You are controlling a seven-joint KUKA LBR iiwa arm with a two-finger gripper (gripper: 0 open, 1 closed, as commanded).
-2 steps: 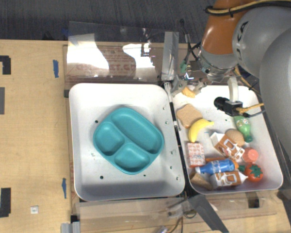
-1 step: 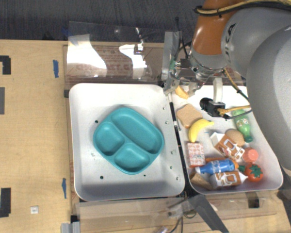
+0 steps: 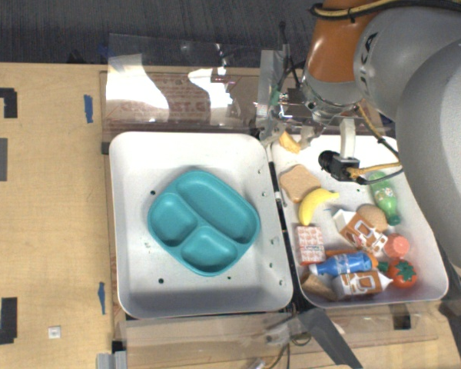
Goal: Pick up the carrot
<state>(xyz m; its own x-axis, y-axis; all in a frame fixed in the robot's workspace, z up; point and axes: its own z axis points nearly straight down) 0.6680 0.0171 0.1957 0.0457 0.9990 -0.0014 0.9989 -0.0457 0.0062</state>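
2 bins sit side by side on the worktop, and the tool (image 3: 301, 129) hangs over the far corner of the full one. I cannot tell how wide it is open. The carrot (image 3: 341, 250) seems to be the thin orange stick well below the tool, tucked under boxes (image 3: 366, 235). The tool could grab the bread (image 3: 297, 181) or banana (image 3: 319, 202) instead.

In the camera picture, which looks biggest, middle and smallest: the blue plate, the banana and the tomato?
Largest to smallest, as they look in the camera view:
1. Blue plate, by far.
2. Banana.
3. Tomato.
They all lie at about the same depth, so this order seems safe.
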